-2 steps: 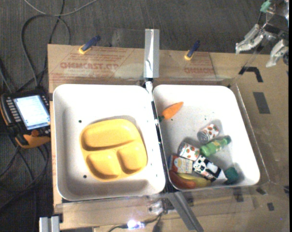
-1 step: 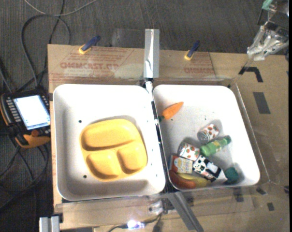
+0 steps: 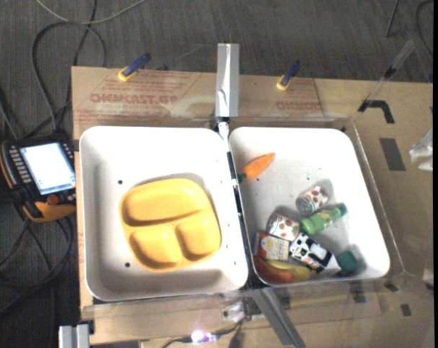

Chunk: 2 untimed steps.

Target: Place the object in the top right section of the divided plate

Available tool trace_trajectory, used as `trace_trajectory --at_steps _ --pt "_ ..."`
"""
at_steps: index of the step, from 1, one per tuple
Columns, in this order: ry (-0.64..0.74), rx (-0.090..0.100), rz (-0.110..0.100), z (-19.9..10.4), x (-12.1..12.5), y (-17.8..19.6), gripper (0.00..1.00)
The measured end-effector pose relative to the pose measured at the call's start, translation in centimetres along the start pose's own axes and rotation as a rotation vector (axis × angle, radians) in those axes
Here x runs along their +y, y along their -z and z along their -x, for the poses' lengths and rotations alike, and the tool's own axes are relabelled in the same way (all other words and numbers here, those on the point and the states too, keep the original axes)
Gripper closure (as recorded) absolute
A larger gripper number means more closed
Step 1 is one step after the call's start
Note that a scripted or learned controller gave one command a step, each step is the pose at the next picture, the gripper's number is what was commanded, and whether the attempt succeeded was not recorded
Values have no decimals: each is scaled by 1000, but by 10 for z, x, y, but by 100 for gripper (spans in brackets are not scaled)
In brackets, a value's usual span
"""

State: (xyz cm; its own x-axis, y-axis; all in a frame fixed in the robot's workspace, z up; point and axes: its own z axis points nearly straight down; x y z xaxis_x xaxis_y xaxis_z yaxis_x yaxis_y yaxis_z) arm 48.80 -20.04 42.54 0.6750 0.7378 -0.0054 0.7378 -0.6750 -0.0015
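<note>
so the yellow divided plate [image 3: 172,223] sits in the left bin [image 3: 96,158], a bit below the middle and turned slightly. it has one long section across the top and two smaller ones side by side below.

every loose object is over in the right bin [image 3: 364,172], well apart from the plate. can't tell which one is meant as the task's object. the orange carrot [image 3: 259,165] lies on its own near the upper left of that bin, just beside the wall between the bins. the rest are bunched in the lower half: a small spotted can [image 3: 315,196], a green bottle [image 3: 324,218] lying on its side right under it, a red and white carton [image 3: 283,228], an orange box [image 3: 273,249], a black and white cow-patterned thing [image 3: 310,252], something yellow [image 3: 284,270] against the bottom wall, and a dark teal block [image 3: 347,261] in the lower right.

as for the hand, i can't tell if it's open or closed.

both bins sit on a cardboard-covered tabletop [image 3: 168,100] with two blue and yellow clamps [image 3: 134,65] along its far edge. a lit-up pendant screen [image 3: 41,169] sits off to the left.
</note>
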Motion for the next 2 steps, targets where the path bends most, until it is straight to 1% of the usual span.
trace_trajectory --at_steps 1,2 --pt "-287 0 -5 -4 -5 -153 100" --pt "-99 0 0 20 14 -40 100"
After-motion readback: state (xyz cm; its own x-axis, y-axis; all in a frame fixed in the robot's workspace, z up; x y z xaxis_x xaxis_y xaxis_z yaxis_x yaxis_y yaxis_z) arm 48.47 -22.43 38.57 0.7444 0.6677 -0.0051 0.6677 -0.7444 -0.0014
